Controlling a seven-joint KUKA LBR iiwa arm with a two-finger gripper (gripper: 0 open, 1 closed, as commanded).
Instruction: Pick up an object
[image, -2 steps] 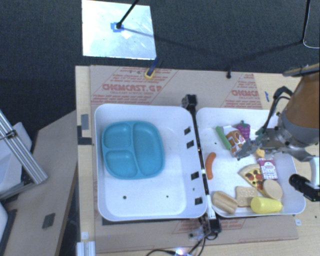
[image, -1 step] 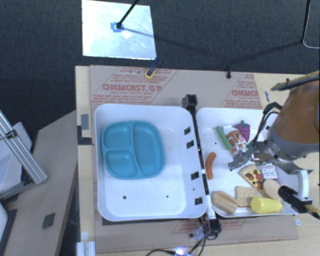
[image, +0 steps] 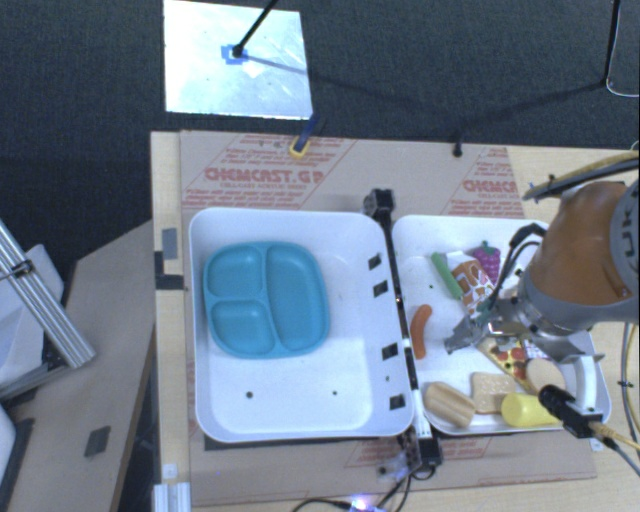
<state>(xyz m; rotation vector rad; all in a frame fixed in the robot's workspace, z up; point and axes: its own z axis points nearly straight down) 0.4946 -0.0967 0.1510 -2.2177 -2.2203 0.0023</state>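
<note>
Red print on the cardboard (image: 330, 165) under the bins reads "CHEMCAST GP", once above the left bin (image: 290, 415) and again, partly cut off, above the right bin (image: 415, 240). One food packet (image: 468, 277) in the right bin carries orange and white print, too small to read.

My gripper (image: 468, 335) hangs low in the middle of the right bin, at the lower right of the frame, fingers parted a little with nothing between them. The toy food crowds around me: a red sausage (image: 420, 330) just to my left near the divider, a green pepper (image: 446, 274) and purple grapes (image: 487, 262) above, a pizza slice (image: 507, 355) under my wrist, and a bread roll (image: 449, 404), a cracker (image: 490, 391) and a lemon (image: 530, 410) along the bottom rim.

Open white floor lies between the sausage and the roll, and across the top of this bin. The left bin holds a blue divided plate (image: 266, 299) at its upper left, with bare floor below it.
</note>
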